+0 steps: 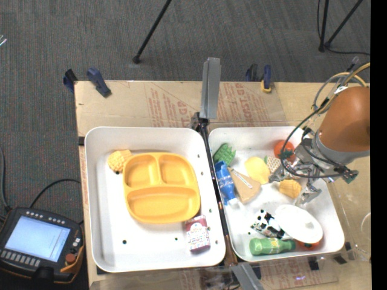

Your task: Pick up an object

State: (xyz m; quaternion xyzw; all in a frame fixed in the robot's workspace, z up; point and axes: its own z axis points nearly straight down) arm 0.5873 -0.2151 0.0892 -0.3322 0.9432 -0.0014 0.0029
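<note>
One small yellow-orange toy (pixel 290 188) lies in the right bin (pixel 242 136), at about three o'clock of that bin's middle, and we judge it the likeliest pick because the gripper (pixel 297 183) hangs right over it with its fingers spread to either side and nothing clamped between them. At nine o'clock from it we see a tan wedge (pixel 248 187) and a yellow piece (pixel 257 169), at six o'clock a white plate (pixel 298 222); the left bin (pixel 100 144) bears a yellow divided tray (pixel 162 186).

Yellow divided tray (pixel 162 187) glossy smooth plastic; white bins (pixel 97 162) smooth plastic; bench board (pixel 157 101) matt cardboard-like, printed.
</note>
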